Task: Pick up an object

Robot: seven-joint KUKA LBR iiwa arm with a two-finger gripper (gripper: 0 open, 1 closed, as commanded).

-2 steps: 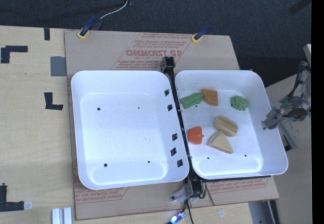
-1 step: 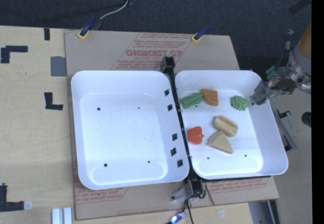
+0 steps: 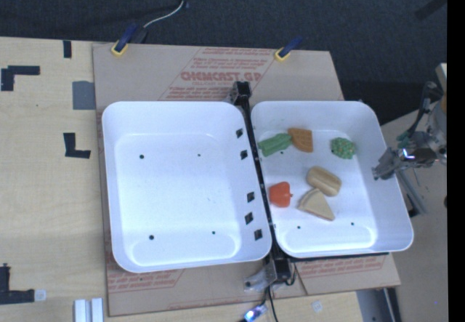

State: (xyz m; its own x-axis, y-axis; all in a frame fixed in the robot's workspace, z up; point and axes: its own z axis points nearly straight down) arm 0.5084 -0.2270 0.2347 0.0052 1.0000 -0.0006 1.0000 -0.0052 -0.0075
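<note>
The right bin (image 3: 363, 240) holds several small objects. A green elongated piece (image 3: 275, 144) lies by the divider, with an orange-brown piece (image 3: 301, 139) touching its right end. A bumpy green lump (image 3: 343, 147) sits apart near the right wall. Lower down are a tan rounded piece (image 3: 324, 180), a tan wedge (image 3: 317, 205) just below it, and a red-orange piece (image 3: 280, 194) to their left.
The left bin (image 3: 123, 240) is a plain white tray. Both bins rest on a cardboard sheet (image 3: 218, 73) on the wooden bench. Grey metal parts with cables (image 3: 407, 157) stand just outside the right bin's right rim.
</note>
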